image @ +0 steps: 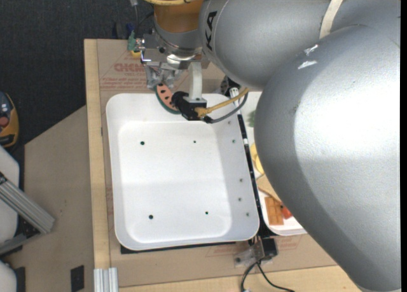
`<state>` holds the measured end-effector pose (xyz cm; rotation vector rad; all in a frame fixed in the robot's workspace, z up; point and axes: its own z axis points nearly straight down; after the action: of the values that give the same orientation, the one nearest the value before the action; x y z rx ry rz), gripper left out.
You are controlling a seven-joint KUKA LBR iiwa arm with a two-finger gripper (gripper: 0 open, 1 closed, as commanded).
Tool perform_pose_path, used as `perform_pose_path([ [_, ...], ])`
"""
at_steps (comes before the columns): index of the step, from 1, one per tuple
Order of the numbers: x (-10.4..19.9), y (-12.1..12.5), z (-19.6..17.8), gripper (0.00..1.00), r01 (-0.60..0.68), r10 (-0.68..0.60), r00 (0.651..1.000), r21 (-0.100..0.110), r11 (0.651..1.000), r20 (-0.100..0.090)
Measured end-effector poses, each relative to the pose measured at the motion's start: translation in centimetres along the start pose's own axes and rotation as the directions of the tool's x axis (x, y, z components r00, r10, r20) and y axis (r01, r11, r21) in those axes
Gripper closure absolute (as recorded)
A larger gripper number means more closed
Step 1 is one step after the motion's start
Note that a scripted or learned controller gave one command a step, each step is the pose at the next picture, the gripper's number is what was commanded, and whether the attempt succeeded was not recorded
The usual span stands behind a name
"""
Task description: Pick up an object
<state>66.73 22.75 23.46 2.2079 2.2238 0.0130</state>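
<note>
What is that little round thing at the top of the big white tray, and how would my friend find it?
Start at the large white bin on the left side of the bench. Follow its far rim to where the gripper hangs down. Right under it, at the rim, sits a small curved reddish piece with dark spots and a green edge, the only colourful thing against that bin's white.

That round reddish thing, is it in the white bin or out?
In. The reddish thing sits at the left bin's far rim, below the claw.
</note>
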Motion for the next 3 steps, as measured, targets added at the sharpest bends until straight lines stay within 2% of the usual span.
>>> perform_pose_path([
  [3,0.2,0.1,-3.1,1.0,0.004,-0.004,1.0,-0.009,1.0,0.0],
])
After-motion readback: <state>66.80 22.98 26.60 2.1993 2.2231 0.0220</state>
